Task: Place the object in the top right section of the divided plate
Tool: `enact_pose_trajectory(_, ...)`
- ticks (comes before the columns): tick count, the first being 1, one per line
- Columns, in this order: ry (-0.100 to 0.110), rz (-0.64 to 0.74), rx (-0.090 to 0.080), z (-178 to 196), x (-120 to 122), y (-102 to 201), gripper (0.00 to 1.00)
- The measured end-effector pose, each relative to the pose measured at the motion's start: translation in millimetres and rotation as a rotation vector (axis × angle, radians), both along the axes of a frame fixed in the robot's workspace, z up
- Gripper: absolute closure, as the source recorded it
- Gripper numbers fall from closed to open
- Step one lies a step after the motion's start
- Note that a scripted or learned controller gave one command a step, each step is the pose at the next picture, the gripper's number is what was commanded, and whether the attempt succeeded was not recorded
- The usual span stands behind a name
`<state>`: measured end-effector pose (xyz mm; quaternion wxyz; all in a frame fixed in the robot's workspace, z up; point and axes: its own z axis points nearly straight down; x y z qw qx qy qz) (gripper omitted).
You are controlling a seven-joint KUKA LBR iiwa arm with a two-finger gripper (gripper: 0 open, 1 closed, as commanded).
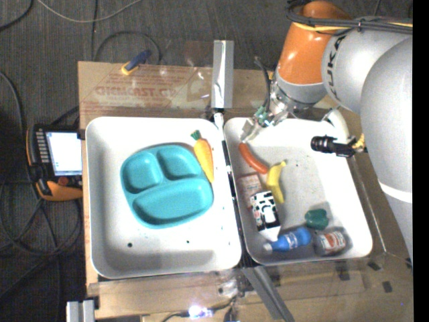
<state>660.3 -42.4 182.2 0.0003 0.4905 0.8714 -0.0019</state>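
Observation:
A teal divided plate (167, 183) lies in the left bin (107, 247), with two small sections at the back and one large section in front. An orange carrot (204, 155) with a green top rests against the plate's right rim, beside the top right section and partly on the bin floor. My gripper (257, 123) hangs over the back left corner of the right bin (348, 180), just above the upper end of a red sausage (253, 158). Nothing shows in its grasp.
The right bin also holds a yellow banana (275, 180), a black-and-white carton (266, 210), a blue bottle (292, 239), a green pepper (316, 217) and a can (330, 241). A metal divider (222, 72) stands behind the bins. A handheld pendant (57, 159) lies to the left.

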Motion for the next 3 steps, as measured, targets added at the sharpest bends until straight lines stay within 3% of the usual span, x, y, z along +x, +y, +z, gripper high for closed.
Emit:
enact_pose_trajectory(1, 0.001, -0.063, 0.002, 0, -61, 11, 1.00)
enact_pose_trajectory(2, 0.001, -0.063, 0.002, 0, -61, 11, 0.00)
enact_pose_trajectory(3, -0.001, 0.020, 0.002, 56, -9, 67, 0.00)
